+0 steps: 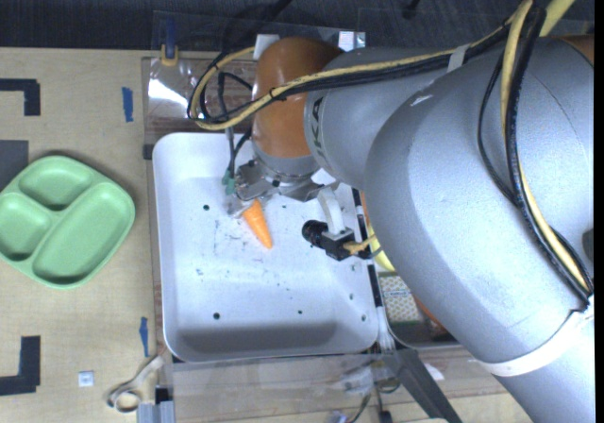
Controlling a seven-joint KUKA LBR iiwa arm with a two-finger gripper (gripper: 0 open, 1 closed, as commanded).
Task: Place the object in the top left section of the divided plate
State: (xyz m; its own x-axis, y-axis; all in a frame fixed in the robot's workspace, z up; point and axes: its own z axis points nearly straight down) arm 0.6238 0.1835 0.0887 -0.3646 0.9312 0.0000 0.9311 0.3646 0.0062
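The pincer [247,193] sat low in the white bin [189,317], a carrot [258,225] right under it — couldn't tell if it gripped. Green plate [64,220] was way off left.

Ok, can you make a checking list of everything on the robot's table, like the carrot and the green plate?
Surface: wooden bench with black corner marks and blue tape bits.
Job's things: orange carrot lies in the white bin, under the arm's wrist; green divided plate sits left of the bin on the bench, nothing seen in it.
Clutter: dark specks on the bin floor.
Gripper: gripper sits right over the carrot's top end; a grip cannot be told.
Cables: yellow and black cables run along the arm.
Surroundings: dark floor beyond the bench.
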